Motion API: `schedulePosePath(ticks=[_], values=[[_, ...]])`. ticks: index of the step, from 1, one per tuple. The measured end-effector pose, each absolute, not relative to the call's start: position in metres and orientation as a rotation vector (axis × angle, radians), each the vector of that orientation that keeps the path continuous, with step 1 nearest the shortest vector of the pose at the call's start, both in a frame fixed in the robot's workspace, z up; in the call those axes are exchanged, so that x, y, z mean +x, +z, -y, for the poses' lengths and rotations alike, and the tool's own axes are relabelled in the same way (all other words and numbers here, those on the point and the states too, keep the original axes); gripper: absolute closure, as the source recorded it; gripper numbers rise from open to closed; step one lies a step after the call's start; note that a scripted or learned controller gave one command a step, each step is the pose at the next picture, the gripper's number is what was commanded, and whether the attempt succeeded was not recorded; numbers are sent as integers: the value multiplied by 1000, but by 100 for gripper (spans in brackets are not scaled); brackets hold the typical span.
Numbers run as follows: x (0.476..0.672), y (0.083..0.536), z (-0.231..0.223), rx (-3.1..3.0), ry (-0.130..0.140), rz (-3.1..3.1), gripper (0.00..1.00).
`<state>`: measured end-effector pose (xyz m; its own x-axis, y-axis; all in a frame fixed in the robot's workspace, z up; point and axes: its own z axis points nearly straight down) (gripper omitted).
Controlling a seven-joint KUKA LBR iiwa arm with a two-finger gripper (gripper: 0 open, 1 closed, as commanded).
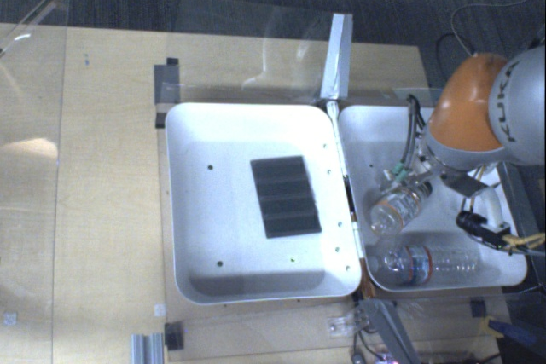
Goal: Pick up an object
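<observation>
My claw (408,182) is down in the right bin (375,141) at a clear bottle (394,209); whether it grips, I cannot tell. Lifting remains.

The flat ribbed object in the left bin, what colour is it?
Dark grey, almost black, seen best in the camera view.

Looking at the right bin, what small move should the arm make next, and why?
Probably close the tool and lift slightly: it sits over the upper clear plastic bottle in the right white bin. I cannot tell whether the bottle is gripped. A second clear bottle with a blue label lies below.
</observation>
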<state>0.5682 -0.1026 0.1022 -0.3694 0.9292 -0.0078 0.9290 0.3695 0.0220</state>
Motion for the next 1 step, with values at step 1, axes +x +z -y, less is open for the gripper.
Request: schedulePosePath(ticks=[1], values=[[608, 187, 28, 1885, 8, -2506, 100]])
